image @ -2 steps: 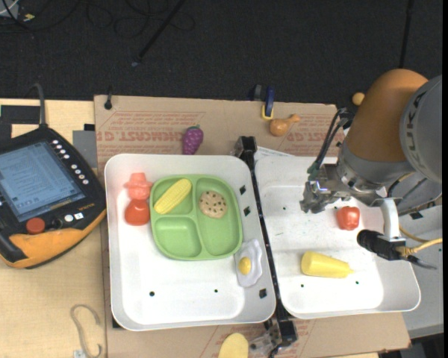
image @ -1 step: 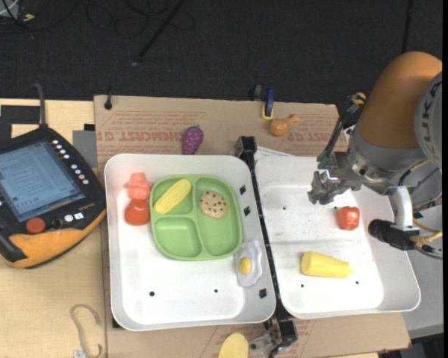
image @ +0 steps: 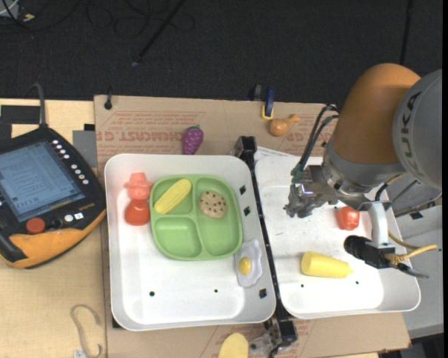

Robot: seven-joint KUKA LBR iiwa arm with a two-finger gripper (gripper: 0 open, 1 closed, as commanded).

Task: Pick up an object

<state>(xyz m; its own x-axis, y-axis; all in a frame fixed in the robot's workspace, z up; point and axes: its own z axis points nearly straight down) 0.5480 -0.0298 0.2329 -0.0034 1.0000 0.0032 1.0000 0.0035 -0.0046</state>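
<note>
Yellow, seemingly hard-plastic and light, the wedge-shaped toy [image: 325,265] lies flat in the right bin [image: 403,300] below the gripper [image: 302,203], whose opening I cannot tell; its smooth taper may slip, so grasp across the thicker middle.

Robot lab bench.
A teach pendant [image: 37,192] lies at left, cables [image: 75,6] trail across the far dark floor, cardboard [image: 209,121] lines the bench.

Arm [image: 403,136]: grey casing, broad orange band, black cables along wrist; small dark metal hand [image: 302,200].
</note>
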